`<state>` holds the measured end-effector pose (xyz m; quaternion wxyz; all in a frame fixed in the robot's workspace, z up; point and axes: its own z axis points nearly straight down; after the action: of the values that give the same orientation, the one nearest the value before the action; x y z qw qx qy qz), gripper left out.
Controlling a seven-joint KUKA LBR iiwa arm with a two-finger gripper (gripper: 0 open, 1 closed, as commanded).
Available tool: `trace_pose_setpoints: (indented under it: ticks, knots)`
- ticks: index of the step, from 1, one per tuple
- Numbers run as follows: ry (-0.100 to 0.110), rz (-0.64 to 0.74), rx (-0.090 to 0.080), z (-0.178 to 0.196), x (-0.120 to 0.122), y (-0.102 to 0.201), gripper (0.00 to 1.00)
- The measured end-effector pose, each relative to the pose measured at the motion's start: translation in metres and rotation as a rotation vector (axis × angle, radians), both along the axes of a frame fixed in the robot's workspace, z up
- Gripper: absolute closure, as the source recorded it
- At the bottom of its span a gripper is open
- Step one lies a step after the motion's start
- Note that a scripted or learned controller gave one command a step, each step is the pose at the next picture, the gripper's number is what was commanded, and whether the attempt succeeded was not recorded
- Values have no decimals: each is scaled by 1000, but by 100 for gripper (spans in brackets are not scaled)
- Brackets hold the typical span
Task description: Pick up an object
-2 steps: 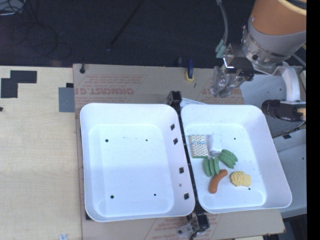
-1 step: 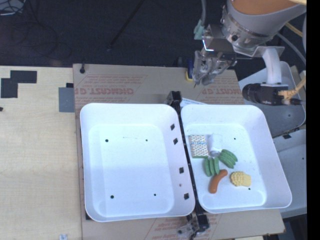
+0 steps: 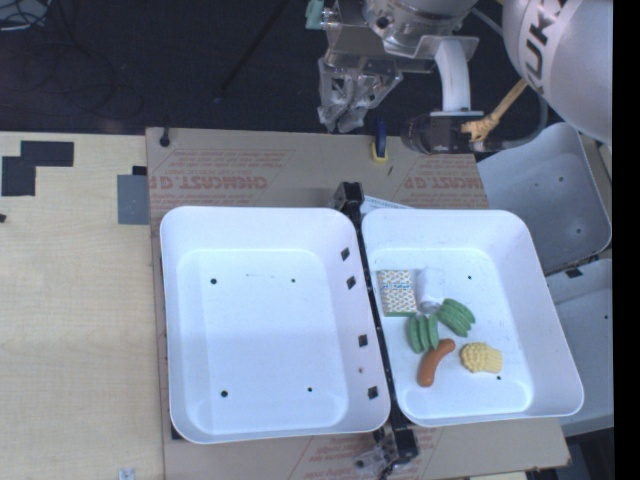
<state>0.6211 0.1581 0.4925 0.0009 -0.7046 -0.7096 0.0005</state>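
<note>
Above the far edge of the bench, the gripper hung high over the brown board, well back from both bins, its fingers drawn close together with nothing between them, though from that slant I could not tell for certain whether they were fully clenched. Behind it the grey arm curved in from the right. Down below, the left bin and the right bin sat side by side, joined by black clips along their shared edge. All the objects lay clustered in the right bin, toward its left side and well apart from the gripper. A small patterned packet lay nearest the divider, with a pale cylindrical thing just beside it, touching or nearly so. Below those, two green toy vegetables rested close together: one bunch to the right, another to the left. An orange toy sausage lay tilted beneath them, and a yellow toy corn piece sat just beside it on the right.
</note>
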Motion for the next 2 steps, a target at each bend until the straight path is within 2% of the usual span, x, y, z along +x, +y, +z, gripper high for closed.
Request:
trace_pose_setpoints:
  ticks: [1, 2]
  knots:
    - [-3, -5, 0, 47, 11, 19, 100]
    - [21, -10, -7, -147, -47, 4, 100]
